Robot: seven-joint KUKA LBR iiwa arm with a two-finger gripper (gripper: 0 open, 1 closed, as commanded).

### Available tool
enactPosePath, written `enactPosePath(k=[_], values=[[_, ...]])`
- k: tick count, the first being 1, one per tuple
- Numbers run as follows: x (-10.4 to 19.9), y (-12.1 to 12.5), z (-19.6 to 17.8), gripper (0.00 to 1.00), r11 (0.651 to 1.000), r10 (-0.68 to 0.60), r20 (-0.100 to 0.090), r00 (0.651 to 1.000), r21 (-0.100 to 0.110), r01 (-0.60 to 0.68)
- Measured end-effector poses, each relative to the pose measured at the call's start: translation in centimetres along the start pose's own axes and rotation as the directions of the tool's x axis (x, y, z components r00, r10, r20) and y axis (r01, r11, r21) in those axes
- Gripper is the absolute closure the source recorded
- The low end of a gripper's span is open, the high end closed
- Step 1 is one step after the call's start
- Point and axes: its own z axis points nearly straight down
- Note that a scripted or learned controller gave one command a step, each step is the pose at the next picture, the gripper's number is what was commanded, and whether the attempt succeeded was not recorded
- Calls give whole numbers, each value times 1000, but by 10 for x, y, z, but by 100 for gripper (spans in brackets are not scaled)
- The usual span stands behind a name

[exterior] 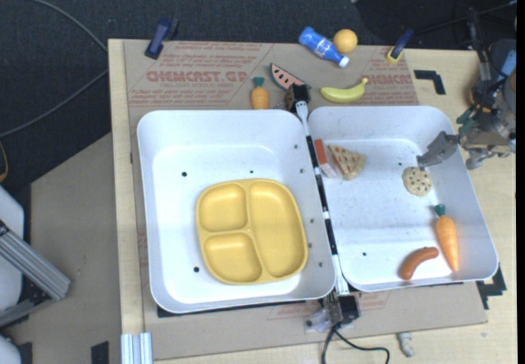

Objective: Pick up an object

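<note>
My grey metal hand (447, 149) over the top right corner of the right white bin (385, 272), I cannot tell its state, round chocolate-chip cookie (417, 181) just below it, orange toy carrot (446, 241) and sausage (419, 262) lower, yellow split plate (250, 230) in the left bin (164, 141)

Both white bins (164, 141) look like smooth, faintly glossy plastic; the yellow tray (250, 231) is matt plastic, and the bench (123, 215) beneath resembles pale raw wood.
</note>
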Motion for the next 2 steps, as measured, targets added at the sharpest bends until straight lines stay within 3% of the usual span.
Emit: enactPosePath(k=[1, 2], values=[[-44, 22, 144, 0, 1000, 0, -2, 1000, 3, 0], [-42, 63, 166, 0, 1000, -5, -10, 1000, 2, 5]])
